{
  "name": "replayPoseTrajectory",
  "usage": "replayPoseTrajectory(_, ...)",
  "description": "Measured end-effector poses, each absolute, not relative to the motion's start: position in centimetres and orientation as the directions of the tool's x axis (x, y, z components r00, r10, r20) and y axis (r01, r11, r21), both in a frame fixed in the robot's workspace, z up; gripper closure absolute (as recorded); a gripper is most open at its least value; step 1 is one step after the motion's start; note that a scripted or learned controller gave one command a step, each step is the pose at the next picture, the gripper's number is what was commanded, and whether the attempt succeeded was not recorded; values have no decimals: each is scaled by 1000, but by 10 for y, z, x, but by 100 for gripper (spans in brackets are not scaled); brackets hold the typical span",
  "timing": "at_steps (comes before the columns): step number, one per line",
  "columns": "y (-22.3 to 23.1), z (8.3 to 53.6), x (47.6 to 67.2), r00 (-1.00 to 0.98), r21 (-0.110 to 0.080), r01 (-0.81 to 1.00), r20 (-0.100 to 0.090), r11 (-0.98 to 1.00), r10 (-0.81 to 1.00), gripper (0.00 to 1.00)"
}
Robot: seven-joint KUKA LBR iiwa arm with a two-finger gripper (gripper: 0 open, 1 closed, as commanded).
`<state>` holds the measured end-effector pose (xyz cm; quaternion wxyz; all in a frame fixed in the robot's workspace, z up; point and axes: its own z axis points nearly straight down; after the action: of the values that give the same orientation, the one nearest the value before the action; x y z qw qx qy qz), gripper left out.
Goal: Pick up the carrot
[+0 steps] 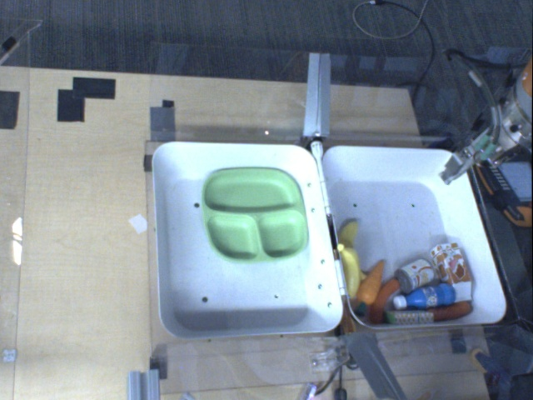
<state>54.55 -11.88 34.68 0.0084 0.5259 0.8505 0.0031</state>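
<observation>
Oddly, carrot (pixel 370 280) lies wedged between banana (pixel 350 262) and can (pixel 415 272); pincer (pixel 457 167) state unclear.

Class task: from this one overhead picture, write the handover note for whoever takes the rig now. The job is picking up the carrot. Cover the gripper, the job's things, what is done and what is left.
Gripper: over the far right corner of the right bin, holding nothing I can see between its fingers.
Carrot: lying in the right bin near its front left, beside the banana, apart from the gripper.
Close by: a can, a blue bottle, a small carton.
Left bin: holds a green divided tray.
Done: nothing yet.
Left: reach the carrot, grasp it, lift it.
</observation>
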Motion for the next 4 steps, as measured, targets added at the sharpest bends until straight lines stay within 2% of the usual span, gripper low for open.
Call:
replayPoseTrajectory(1, -21, 375, 526, -260, 8, 966, -3, 260, 966, 100)
replayPoseTrajectory(2, 52, 310, 488, -100, 4, 995, 0, 100, 995, 100)
replayPoseTrajectory(3, 28, 437, 488, -308, 9, 951, -2, 308, 951, 100)
replayPoseTrajectory(4, 80, 388, 488, -126, 6, 992, 0, 126, 992, 100)
